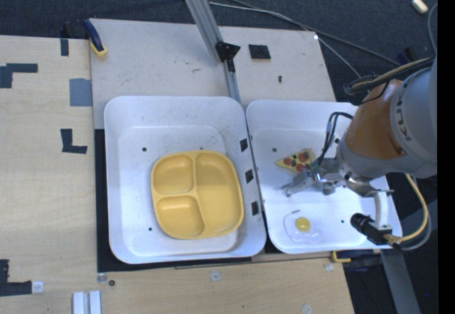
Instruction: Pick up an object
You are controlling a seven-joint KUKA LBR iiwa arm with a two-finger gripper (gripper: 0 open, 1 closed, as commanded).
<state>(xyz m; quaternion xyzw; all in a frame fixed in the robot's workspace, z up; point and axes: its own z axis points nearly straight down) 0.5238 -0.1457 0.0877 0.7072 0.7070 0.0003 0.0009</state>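
Dark carpet surrounds a pale tabletop (163, 57) bearing two white bins. Taking the right bin (281, 115) as landmark: a pizza slice (297, 160) lies near its centre, and a fried egg (302, 224) sits by its near wall. The hand (302, 183) is low between the two, just below the pizza slice; how far it is open cannot be told, and nothing is visibly held. A yellow tray (197, 194) fills the left bin (121, 163). Judgement: pickup not yet done; grasp and lift remain.

Glossy yellow plastic tray (197, 194); smooth white bins (128, 121), likely plastic; matt wooden bench (163, 57).
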